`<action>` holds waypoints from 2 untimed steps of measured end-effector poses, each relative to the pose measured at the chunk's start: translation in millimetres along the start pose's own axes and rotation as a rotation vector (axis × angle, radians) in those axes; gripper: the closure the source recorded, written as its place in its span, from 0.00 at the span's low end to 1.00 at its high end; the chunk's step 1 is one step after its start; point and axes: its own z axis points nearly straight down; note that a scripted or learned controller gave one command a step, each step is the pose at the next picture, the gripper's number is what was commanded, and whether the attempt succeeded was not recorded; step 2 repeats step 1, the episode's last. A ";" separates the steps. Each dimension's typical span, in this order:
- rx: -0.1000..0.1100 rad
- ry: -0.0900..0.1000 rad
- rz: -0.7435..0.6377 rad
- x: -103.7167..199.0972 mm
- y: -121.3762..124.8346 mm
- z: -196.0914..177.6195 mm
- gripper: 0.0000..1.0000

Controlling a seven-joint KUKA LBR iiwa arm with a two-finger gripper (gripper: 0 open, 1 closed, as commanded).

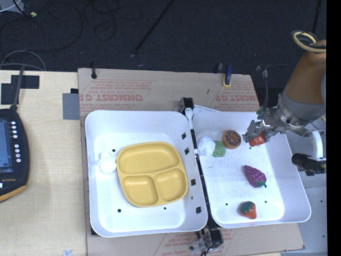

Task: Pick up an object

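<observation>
The tabletop (42,105) carries two white bins side by side. The left bin (101,127) holds a yellow divided tray (152,173) with a small white lump (106,165) against its left side. The right bin (290,207) holds the loose pieces: a purple grape bunch (254,176) near the middle, a strawberry (248,209) toward the near edge, a round brown-and-orange piece (231,138) and a green-and-white scrap (212,147) close to the wall between the bins.

The grey arm (306,87) reaches in over the right bin's far right corner, and its gripper (256,135) hangs low there. A small red object (258,140) sits right at the jaws, and they appear to be pinching it, though I judge this from a tight, cluttered patch.

To do this well, I would lift straight up and slowly, keeping clear of the round piece just beside it, and confirm the red object comes away from the bin floor before swinging anywhere.
</observation>
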 end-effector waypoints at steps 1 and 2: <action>0.005 0.000 0.000 66.1 12.3 -43.1 1.00; 0.005 0.000 0.000 66.1 12.3 -43.1 1.00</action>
